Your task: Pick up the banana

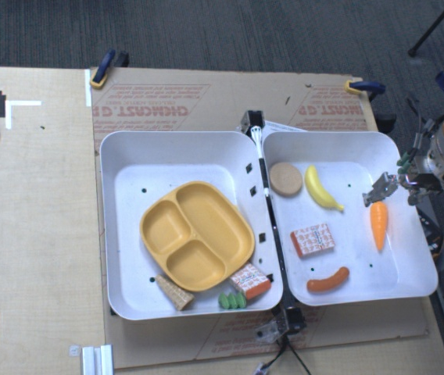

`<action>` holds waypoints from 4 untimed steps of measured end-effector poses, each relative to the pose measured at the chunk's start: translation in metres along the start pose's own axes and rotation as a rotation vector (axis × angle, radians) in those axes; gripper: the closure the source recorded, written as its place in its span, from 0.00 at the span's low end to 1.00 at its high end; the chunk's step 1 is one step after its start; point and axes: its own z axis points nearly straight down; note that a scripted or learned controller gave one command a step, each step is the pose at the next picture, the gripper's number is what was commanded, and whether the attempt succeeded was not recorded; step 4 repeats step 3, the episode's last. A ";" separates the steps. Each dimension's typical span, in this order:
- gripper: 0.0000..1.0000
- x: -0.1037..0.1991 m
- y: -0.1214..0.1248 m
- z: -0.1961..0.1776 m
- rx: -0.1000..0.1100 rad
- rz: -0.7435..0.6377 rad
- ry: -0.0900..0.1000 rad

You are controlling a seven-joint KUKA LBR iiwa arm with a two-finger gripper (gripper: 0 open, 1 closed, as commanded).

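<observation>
The yellow banana [322, 187] lies in the upper middle of the right bin [409, 283], curving from top left to bottom right. My gripper [399, 189] hovers over the bin's right side, well to the right of the banana and just above the top of an orange carrot [378, 225]. Its fingers stand apart, open, with nothing between them.
The right bin also holds a round tan biscuit [287, 179] just left of the banana, a red-and-white cracker box [313, 240] and a sausage [327, 280]. The left bin [112, 209] holds a yellow divided plate [197, 234], a bread piece [174, 292], a green item [233, 300] and an orange box [250, 281].
</observation>
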 end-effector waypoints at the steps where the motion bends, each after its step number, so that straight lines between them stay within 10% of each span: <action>1: 0.00 0.031 0.069 0.051 0.000 0.237 0.000; 2: 0.00 0.094 0.063 0.107 0.001 0.140 0.000; 3: 1.00 0.093 0.063 0.097 0.001 0.140 0.000; 4: 1.00 0.093 0.063 0.097 0.001 0.140 0.000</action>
